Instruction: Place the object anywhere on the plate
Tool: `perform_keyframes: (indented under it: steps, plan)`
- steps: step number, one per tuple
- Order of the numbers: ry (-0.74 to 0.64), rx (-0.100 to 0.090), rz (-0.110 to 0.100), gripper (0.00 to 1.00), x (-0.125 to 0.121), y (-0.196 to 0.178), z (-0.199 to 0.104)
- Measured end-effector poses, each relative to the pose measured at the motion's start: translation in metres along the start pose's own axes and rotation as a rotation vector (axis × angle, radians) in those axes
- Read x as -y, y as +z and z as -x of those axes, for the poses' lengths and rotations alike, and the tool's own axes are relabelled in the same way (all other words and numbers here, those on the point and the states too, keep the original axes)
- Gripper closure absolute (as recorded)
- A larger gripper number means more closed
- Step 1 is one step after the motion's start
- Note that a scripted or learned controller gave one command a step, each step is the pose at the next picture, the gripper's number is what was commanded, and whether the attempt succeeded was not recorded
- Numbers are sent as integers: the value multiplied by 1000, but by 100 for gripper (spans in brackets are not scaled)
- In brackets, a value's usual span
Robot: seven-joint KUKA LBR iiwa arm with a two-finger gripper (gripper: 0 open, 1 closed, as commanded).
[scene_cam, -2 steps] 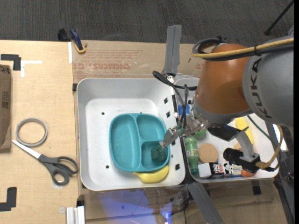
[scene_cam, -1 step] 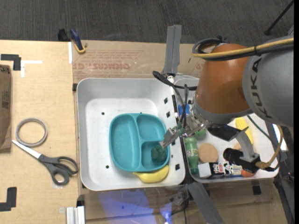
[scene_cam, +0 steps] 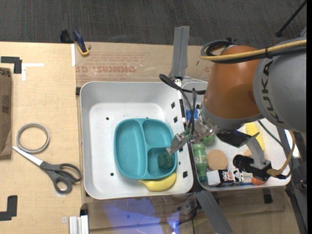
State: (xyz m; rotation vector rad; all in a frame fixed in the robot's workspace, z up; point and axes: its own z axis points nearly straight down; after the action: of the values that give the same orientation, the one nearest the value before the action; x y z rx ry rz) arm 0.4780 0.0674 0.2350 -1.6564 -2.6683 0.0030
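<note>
A teal divided plate (scene_cam: 139,147) lies in the left white bin (scene_cam: 97,130). A small dark green object (scene_cam: 165,161) sits in the plate's lower right compartment. My gripper (scene_cam: 171,150) reaches in from the right over the bin wall, and its tip is right at the top of the green object, touching or nearly touching it. The orange band and grey wrist hide the gripper's upper part. A yellow banana-like piece (scene_cam: 159,183) lies against the plate's near edge, partly under it.
The right bin (scene_cam: 278,182) holds a green bottle (scene_cam: 200,152), a tan round item (scene_cam: 217,159), a yellow item (scene_cam: 253,130), a white box (scene_cam: 225,177) and other small things. Scissors (scene_cam: 53,170) and a tape roll (scene_cam: 32,137) lie on the wooden bench at left.
</note>
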Motion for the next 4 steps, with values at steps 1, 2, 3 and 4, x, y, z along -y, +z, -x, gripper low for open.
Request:
perform_keyframes:
  steps: [1, 2, 3, 4]
  plan:
    - [0, 0, 0, 0, 0, 0, 0]
    - [0, 0, 0, 0, 0, 0, 0]
    - [0, 0, 0, 0, 0, 0, 0]
    - [0, 0, 0, 0, 0, 0, 0]
